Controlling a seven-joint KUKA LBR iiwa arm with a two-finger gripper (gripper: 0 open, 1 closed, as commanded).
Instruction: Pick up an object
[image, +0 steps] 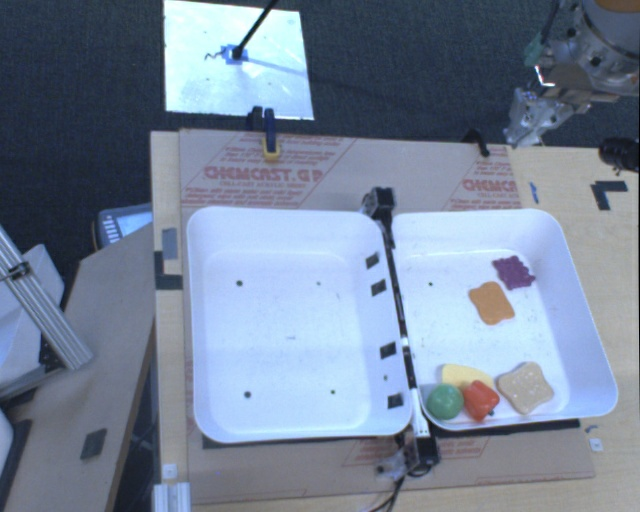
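Currently six items in the right bin (560, 240), all in its right and near half. Farthest back, one purple cluster (513, 271), small and knobbly, long axis running left-right with a slight slant. Just in front of it, apart by a narrow gap, one orange slab (492, 302), flat, rounded, long axis running roughly toward the near-right corner. Along the near wall, four more packed close: one green ball (445, 402) beside the divider, one red-orange piece (481, 400) touching its right side, one yellow wedge (464, 376) just behind both and partly hidden by them, and one toast-shaped slice (525, 387) at the right, flat, tilted so its rounded top points toward the far right. Open white floor across the far-left part of this bin, between the divider and the purple and orange pieces. One left bin (290, 225) alongside, sharing the middle edge, with a row of dark clips along the join. Both bins on a sheet of printed cardboard (330, 165) atop the table (160, 150). Gripper (528, 112) high at the upper right, beyond the far edge of the table, well apart from every item; jaws too blurred and small to tell, whether apart or together.
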